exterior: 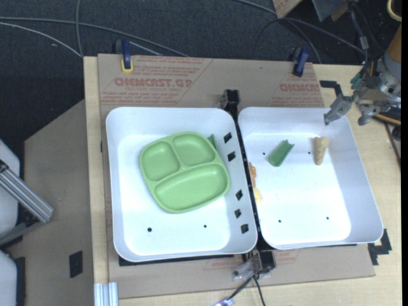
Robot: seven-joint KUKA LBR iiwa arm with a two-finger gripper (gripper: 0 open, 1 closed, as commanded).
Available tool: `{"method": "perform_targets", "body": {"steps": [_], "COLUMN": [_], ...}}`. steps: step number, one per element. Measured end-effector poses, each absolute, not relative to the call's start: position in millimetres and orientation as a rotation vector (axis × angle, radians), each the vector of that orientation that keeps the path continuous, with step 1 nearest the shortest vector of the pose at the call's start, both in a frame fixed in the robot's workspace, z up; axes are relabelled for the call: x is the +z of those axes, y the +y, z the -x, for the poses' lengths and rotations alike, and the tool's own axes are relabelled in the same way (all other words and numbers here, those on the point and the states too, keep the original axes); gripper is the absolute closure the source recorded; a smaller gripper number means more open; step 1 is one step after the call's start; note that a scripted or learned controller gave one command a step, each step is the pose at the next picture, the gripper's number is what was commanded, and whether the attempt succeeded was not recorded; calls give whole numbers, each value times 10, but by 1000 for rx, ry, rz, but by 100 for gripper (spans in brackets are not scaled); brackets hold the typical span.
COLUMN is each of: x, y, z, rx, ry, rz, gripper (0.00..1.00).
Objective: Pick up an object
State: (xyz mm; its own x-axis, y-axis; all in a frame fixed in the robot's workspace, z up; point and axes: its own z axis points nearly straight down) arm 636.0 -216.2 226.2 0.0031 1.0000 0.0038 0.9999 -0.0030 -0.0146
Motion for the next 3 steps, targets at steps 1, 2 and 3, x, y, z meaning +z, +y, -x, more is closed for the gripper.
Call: {"method": "perform_targets", "body": {"steps": [1, 2, 3], "x": [2355, 1918, 1411], "y": [-2153, -2192, -2132], "z": [-6388, -6346, -6432], "rx": [0, 4, 3], "ry": [-2222, -2218, -2221], "rz": [2221, 2219, 2216], "gripper": [0, 0, 0]}}
